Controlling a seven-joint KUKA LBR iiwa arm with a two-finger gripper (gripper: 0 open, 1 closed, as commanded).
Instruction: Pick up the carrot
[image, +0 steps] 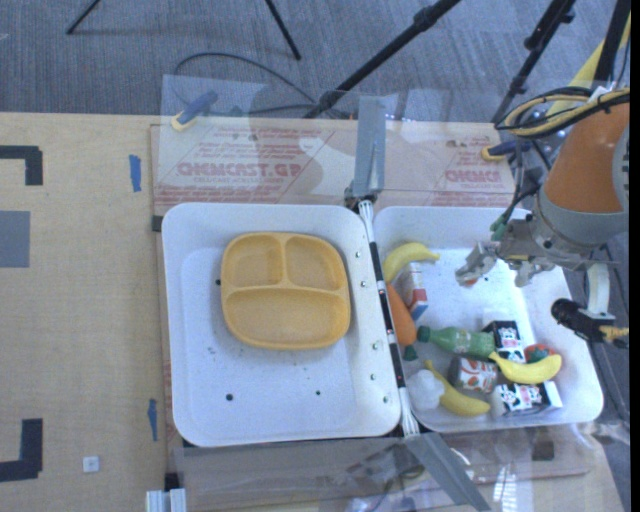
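Note:
The carrot (402, 318) is orange and lies along the left wall of the right bin (590, 400), next to a small red and white carton (416, 298). My gripper (500, 272) hovers over the upper middle of that bin, to the right of and above the carrot and well apart from it. Its fingers (475, 266) stand open with only bare bin floor between them.
The right bin also holds a yellow banana (408, 258) at the top left, a green bottle (456, 340), a can (474, 375), two more bananas (527, 368), and black and white cartons (525, 398). In the left bin (190, 330) lies a yellow divided plate (285, 290).

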